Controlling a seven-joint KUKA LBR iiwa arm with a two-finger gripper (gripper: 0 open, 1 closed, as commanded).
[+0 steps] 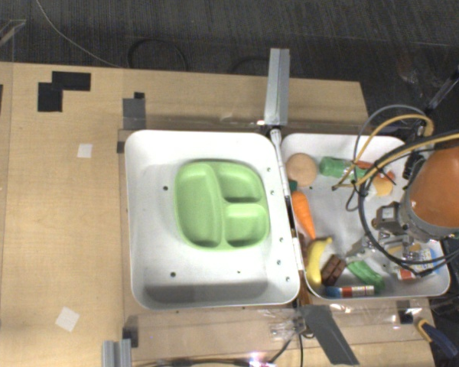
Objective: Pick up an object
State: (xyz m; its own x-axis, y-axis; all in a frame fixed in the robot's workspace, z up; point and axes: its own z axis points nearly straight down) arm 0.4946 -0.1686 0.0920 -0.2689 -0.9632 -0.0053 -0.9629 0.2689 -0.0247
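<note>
The tool (382, 239) hung low in the right bin (432, 285) near a green block (365, 272), I could not tell its grip, and it should drop straight down on one toy, away from the banana (316, 257).

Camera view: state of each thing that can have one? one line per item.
green divided plate: lying flat, right way up, in the left bin, nothing in its compartments
carrot: lying along the left wall of the right bin
banana: lying below the carrot, beside a brown piece
beige ball: resting in the right bin's upper left corner
marker: lying flat along the front wall
arm: over the right bin
</note>
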